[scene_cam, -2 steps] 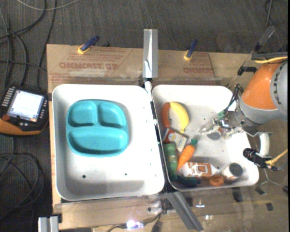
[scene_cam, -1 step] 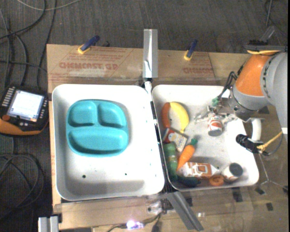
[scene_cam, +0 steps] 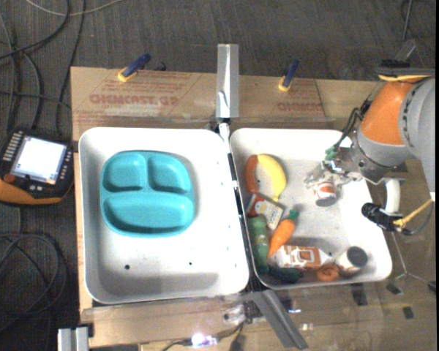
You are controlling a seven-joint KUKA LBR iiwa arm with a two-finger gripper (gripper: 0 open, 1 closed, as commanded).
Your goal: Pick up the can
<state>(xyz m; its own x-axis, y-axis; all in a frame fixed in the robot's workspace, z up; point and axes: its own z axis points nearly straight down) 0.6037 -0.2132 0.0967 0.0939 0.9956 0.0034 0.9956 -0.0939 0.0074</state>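
Observation:
A small grey can with a dark top [scene_cam: 353,258] stands in the front right corner of the right bin [scene_cam: 366,221]. My gripper [scene_cam: 329,171] hangs over the bin's right half, well behind the can and a little to its left. Right under the gripper is a small white and red round thing [scene_cam: 324,191], at its tips or just below them. I cannot tell whether the gripper touches it or what it is.
The right bin's left side holds a banana [scene_cam: 272,174], a carrot [scene_cam: 281,234], a green bottle [scene_cam: 260,241] and small cartons [scene_cam: 300,255]. An orange piece [scene_cam: 327,273] lies beside the can. The left bin [scene_cam: 95,262] holds a teal divided plate [scene_cam: 148,192].

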